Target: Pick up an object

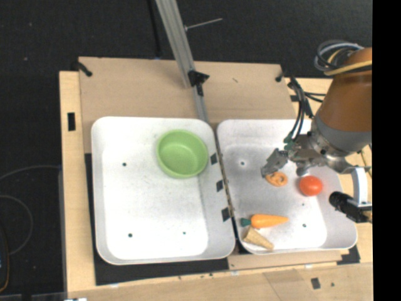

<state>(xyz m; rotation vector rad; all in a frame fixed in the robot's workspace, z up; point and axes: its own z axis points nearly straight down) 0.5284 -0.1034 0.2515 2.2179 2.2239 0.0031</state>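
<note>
My gripper (pixel 280 163) hangs over the middle of the right bin (pixel 250 137), its fingers spread open. Just below the fingertips lies a small orange-tan pretzel-like piece (pixel 276 179), and nothing sits between the fingers. To its right rests a red tomato (pixel 310 185). Near the bin's front edge lie an orange carrot (pixel 269 220) and a tan wedge (pixel 257 238). A green bowl (pixel 182 154) stands in the upper right part of the left bin (pixel 119 218).
A grey metal post (pixel 178 39) slants up from the back edge between the bins. The bins meet at a raised divider (pixel 222 187). The brown bench board (pixel 144 86) surrounds both bins.
</note>
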